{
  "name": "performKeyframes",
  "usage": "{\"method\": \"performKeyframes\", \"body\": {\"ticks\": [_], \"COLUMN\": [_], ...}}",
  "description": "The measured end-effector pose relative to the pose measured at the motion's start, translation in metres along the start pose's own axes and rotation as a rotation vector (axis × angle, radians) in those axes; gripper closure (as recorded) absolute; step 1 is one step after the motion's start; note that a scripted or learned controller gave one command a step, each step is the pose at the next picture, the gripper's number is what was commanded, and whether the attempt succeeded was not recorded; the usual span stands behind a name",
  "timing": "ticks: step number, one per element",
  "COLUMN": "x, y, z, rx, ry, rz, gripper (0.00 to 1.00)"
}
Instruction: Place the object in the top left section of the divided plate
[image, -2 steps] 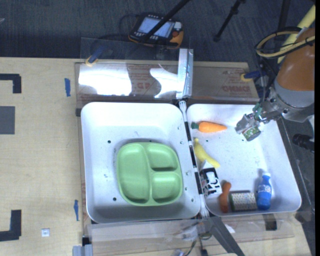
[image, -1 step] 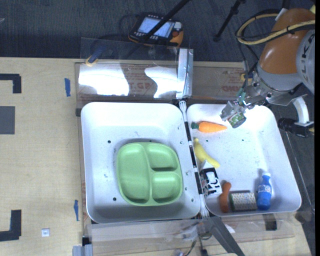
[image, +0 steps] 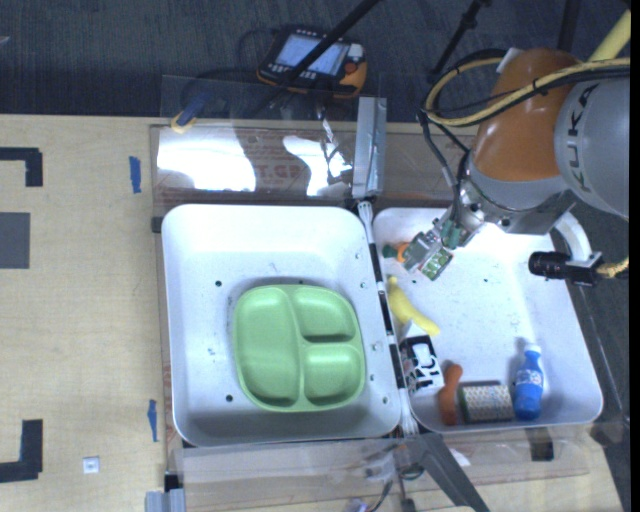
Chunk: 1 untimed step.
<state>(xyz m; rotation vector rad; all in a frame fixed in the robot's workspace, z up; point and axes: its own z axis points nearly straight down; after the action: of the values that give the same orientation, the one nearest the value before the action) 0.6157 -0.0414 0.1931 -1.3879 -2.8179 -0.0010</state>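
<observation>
A green divided plate lies in the left bin, with nothing in its sections. My gripper hangs over the upper left part of the right bin, just right of a small orange object near the bin's left wall. A yellow banana-shaped toy lies below the gripper. I see nothing held between the fingers.
At the front of the right bin lie a black-and-white item, a brush with an orange handle and a blue bottle. A metal divider stands between the bins at the back. Cables loop above the arm.
</observation>
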Motion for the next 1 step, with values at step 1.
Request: {"method": "performKeyframes", "body": {"ticks": [1], "x": [0.0931], "y": [-0.0088], "z": [0.0015], "rx": [-0.001], "ry": [-0.001], "rz": [-0.149], "gripper": [1.00]}}
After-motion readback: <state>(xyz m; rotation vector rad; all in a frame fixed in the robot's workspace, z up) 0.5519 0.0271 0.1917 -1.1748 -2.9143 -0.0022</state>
